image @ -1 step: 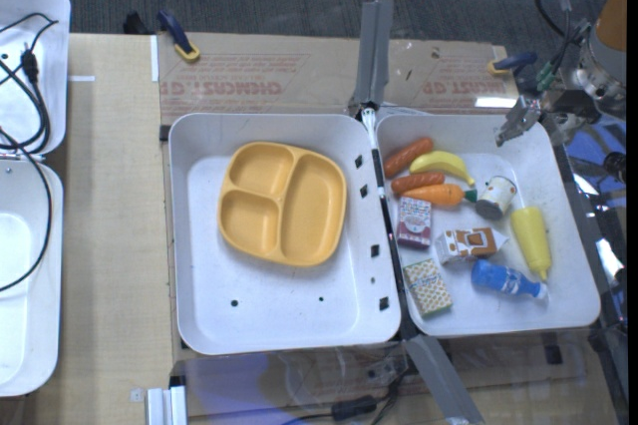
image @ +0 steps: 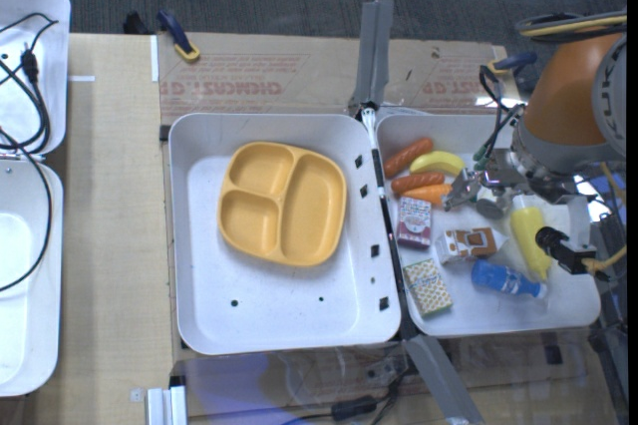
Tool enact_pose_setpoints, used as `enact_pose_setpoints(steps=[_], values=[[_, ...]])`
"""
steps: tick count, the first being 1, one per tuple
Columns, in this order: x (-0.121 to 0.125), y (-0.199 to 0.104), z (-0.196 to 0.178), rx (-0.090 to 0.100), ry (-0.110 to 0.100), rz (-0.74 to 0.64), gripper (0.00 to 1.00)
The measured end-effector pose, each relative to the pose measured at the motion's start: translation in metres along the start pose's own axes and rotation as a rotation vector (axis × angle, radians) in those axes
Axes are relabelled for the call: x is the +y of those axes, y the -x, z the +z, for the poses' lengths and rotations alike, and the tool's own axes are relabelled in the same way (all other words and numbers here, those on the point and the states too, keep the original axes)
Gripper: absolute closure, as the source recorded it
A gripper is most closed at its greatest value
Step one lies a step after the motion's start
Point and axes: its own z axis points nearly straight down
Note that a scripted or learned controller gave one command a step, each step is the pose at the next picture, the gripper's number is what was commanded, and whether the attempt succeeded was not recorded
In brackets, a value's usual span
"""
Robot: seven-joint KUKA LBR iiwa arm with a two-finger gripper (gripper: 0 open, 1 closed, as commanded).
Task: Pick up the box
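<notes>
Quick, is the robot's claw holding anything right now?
Claw: cannot be told whether open or closed; no box seen in it. It hangs over the right bin, beside the sausages.

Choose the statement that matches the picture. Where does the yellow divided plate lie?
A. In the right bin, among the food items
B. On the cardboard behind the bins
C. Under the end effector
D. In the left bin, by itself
D: the yellow divided plate lies flat in the left bin, while the food items and the end effector are over the right bin.
</notes>
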Motion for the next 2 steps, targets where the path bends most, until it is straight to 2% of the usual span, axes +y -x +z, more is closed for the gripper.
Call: enact_pose_setpoints(steps=[1, 2], values=[[-0.051, -0.023, 0.026, 0.0, 0.002, 0.137, 0.0], [-0.077, -0.025, 0.02, 0.001, -0.003, 0.356, 0.0]])
